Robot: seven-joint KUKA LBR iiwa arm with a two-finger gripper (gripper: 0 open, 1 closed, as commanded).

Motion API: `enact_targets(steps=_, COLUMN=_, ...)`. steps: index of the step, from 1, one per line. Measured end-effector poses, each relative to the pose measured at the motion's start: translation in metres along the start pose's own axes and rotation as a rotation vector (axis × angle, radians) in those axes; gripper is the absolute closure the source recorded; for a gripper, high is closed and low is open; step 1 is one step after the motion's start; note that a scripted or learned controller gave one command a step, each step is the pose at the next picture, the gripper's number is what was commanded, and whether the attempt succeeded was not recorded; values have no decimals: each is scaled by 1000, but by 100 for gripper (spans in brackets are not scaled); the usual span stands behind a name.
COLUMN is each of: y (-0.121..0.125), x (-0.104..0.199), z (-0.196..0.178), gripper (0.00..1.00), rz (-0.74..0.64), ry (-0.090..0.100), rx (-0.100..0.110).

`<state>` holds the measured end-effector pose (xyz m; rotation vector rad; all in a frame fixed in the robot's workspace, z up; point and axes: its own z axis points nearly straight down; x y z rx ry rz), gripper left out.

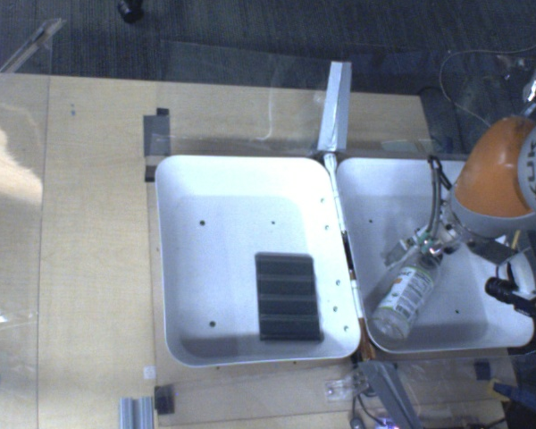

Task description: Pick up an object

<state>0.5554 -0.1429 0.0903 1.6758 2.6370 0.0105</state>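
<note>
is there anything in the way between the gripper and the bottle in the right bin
Nothing visible does. The gripper sits right at the upper end of the clear bottle, which lies tilted on the floor of the right bin. The black ridged block is apart, in the left bin.

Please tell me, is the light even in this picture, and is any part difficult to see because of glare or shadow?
In the camera view the light is uneven: pale glare lies on the wooden bench at the left; the left bin is bright at its rear and shaded along its near wall, beside the black ridged block; the clear bottle in the right bin looks soft, and the gripper above it is blurred.
</note>
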Motion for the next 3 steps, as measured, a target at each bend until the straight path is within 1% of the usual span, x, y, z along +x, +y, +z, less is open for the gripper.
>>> enact_targets(steps=1, y=3, x=0, z=-12, gripper=100, rz=-1, ry=-2, rx=-7)
enact_targets(steps=2, y=3, x=0, z=-12, gripper=0, rz=-1, ry=-2, rx=-7)
enact_targets(steps=3, y=-45, x=31, z=-1, gripper=0, rz=-59, ry=-1, rx=-1)
